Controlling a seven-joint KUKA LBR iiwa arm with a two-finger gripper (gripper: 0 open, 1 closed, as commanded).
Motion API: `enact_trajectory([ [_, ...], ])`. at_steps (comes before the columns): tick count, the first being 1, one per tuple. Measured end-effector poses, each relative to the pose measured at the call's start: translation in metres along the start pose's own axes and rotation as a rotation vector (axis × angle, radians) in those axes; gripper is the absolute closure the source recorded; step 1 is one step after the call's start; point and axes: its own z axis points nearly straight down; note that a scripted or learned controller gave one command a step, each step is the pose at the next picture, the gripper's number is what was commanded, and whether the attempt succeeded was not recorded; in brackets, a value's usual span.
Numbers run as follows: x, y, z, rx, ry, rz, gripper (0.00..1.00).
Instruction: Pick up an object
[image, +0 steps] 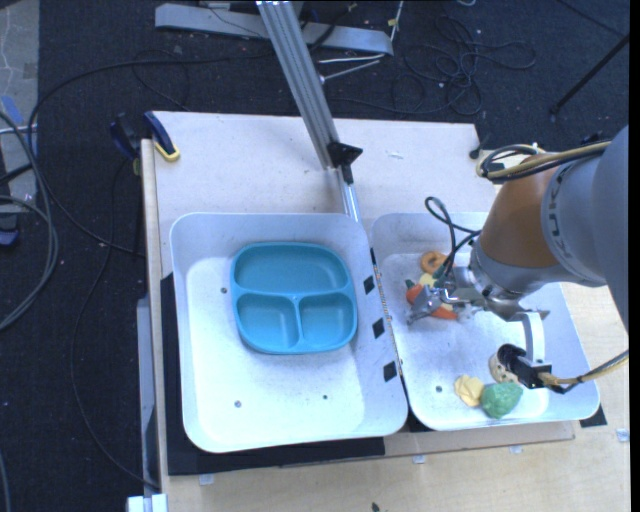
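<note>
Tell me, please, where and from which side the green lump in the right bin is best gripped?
Probably from above, across the middle of the green lump. It is rounded and sits low by the right bin's near rim, with a yellow piece touching its left side, so fingers would best close near-to-far.

Divided tray (294, 297): smooth turquoise plastic with a slight sheen. Left bin (205, 300) and right bin (560, 335): white plastic, matt, lightly scuffed and speckled. Tabletop (250, 160): pale board, matt and faintly grainy. Slanted pole (300, 80): ribbed bare metal, dull shine. Arm wrist band (515, 225): glossy orange casing; adjoining shell (595, 215): smooth grey, satin finish. Green lump (501, 399): soft-looking, matt.
</note>
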Motion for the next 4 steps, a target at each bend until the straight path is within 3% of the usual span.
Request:
enact_trajectory([
  [1,-0.001,0.001,-0.012,-0.005,-0.002,0.001,1.00],
  [4,-0.009,-0.006,-0.172,-0.006,-0.001,-0.003,1.00],
])
